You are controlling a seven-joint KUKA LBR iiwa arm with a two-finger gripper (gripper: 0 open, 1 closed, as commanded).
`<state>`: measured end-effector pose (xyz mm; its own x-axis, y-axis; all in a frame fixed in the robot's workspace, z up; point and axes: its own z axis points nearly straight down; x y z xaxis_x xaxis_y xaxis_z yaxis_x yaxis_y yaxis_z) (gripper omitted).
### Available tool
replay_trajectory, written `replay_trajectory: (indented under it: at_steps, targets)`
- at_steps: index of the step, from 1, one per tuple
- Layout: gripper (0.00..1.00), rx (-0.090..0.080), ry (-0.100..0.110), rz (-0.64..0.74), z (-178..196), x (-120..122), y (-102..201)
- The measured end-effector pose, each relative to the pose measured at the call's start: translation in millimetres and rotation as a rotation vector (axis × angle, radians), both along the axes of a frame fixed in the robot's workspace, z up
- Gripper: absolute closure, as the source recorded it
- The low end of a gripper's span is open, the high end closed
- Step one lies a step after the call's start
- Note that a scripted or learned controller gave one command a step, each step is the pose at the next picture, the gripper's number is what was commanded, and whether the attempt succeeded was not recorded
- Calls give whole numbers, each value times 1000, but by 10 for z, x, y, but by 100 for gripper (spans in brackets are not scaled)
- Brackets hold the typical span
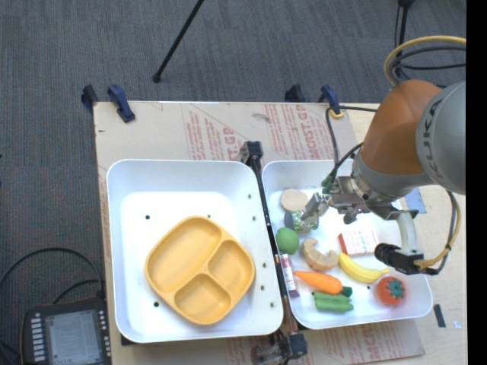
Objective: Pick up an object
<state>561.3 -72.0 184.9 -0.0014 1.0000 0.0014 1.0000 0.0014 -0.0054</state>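
Arm over the right bin, toy food spread below.

The gripper (308,217) hangs low at the right bin's (426,299) left side, just above the green ball (287,240) and beside the pale round piece (294,199); whether it grips anything, I cannot tell. Banana (360,268), carrot (319,281) and tomato (389,290) lie nearer the front. The yellow divided plate (199,269) sits in the left bin (118,204).
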Motion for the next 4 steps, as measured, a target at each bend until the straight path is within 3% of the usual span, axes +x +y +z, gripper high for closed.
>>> replay_trajectory:
  at_steps: [1,2,3,4]
  targets:
    - [0,0,1,0,-895,565,-139]
    - [100,1,7,1,-831,563,-135]
    - [0,1,7,1,-832,563,-136]
    - [100,3,12,3,-765,563,-131]
